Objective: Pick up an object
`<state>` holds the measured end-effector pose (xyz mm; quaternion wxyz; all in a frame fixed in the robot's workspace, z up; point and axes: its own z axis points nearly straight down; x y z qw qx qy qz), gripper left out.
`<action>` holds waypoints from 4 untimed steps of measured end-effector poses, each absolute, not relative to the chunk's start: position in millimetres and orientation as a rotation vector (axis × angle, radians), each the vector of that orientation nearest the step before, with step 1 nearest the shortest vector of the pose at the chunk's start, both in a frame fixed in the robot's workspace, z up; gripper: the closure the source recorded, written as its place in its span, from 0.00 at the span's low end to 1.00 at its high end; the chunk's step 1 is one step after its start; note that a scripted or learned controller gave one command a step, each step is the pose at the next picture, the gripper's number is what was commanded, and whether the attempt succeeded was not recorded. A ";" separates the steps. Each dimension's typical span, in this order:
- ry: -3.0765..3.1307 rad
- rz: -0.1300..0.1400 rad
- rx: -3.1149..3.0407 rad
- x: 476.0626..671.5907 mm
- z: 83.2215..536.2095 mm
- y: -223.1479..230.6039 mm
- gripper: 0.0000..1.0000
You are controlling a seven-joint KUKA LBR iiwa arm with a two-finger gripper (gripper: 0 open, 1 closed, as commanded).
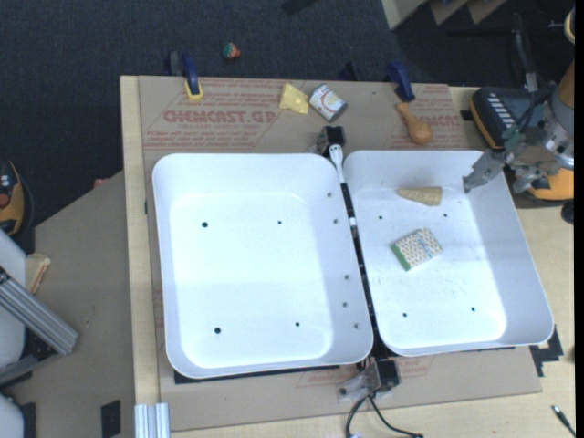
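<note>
In the right bin (511,272) lie two objects. A tan cone-shaped piece (420,194) rests on its side near the far edge. A small green-and-white speckled block (417,248) sits close to the bin's middle. My gripper (476,179) hangs over the far right corner of that bin, to the right of the cone and apart from it. Nothing shows in its grasp. The grey arm (547,144) comes in behind it from the right.
The left bin (173,245) adjoins the right one. On the board behind the bins lie a yellow piece (294,99), a small white box (327,103) and a brown pear-shaped item (415,126). Blue clamps (190,73) hold the board's far edge.
</note>
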<state>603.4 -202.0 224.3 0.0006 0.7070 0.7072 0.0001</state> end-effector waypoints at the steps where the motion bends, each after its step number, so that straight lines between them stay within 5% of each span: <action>1: 2.217 0.010 2.210 584.4 342.7 -179.4 0.00; 2: 2.222 0.014 2.205 570.4 438.0 -111.9 0.00; 3: 2.207 0.013 2.214 528.5 543.7 -140.6 0.00; 4: 2.216 0.004 2.215 530.9 547.0 -138.5 1.00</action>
